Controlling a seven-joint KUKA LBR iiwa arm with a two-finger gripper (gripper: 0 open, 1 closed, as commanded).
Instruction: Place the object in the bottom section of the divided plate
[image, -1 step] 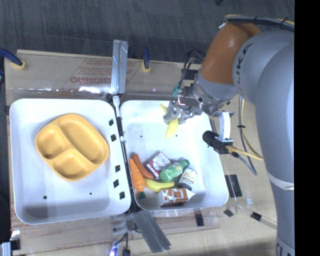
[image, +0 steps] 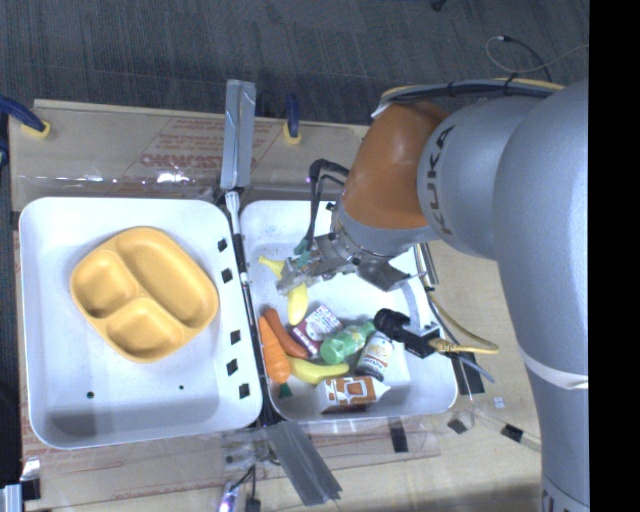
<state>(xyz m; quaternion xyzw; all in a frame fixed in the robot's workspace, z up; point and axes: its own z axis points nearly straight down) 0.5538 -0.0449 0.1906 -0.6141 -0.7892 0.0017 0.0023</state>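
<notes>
While the claw (image: 300, 262) hangs low in the right bin (image: 430, 400), its grip state cannot be told. Nothing is seen held. Candidate objects lie heaped below it: carrot (image: 274, 350), banana (image: 318, 372), small carton (image: 350, 393). Yellow divided plate (image: 144, 291) sits in the left bin (image: 60, 400), well apart. Risk: crowding may cause a double pick or a slip.

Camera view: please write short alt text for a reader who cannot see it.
The grey arm's end effector hangs over the right bin, above a heap of toy food. A yellow divided plate lies in the left bin.
</notes>
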